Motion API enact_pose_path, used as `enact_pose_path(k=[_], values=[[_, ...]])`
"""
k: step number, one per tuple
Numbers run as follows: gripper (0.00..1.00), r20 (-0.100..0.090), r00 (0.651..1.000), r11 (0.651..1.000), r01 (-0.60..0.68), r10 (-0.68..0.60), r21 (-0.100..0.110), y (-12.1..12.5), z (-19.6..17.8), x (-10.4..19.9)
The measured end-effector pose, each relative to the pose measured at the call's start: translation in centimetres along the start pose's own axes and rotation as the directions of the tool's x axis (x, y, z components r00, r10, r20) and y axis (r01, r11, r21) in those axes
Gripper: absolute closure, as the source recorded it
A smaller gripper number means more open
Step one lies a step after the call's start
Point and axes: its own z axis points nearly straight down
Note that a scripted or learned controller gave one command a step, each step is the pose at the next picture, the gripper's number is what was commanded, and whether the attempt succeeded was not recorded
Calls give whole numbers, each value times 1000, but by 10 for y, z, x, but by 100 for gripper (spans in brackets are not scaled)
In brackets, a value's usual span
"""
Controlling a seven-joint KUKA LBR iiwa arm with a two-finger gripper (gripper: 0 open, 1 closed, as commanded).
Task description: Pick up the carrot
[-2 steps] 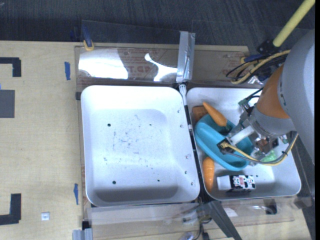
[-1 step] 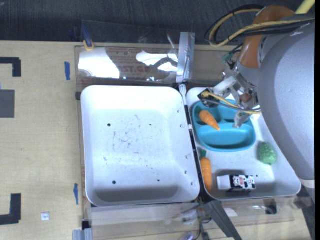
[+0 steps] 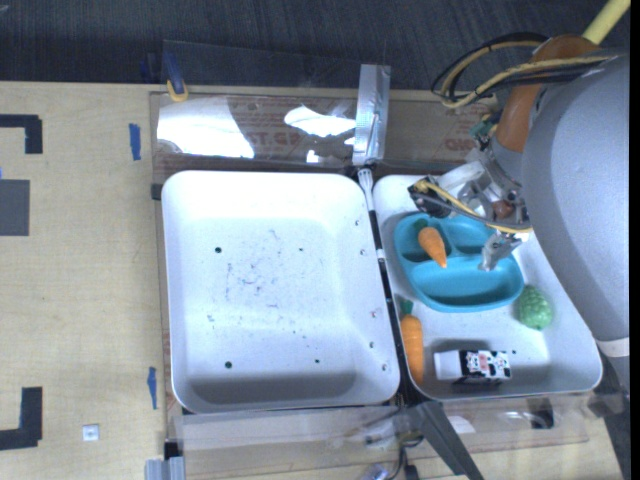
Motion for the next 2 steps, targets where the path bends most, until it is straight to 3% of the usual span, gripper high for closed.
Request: enact_pose_path(k=[1,2], values=[[0,-6,999,999,-53,53,-4,82,-26,4],[0,-2,1000,1000,-26,26,1,9,-4,-13]])
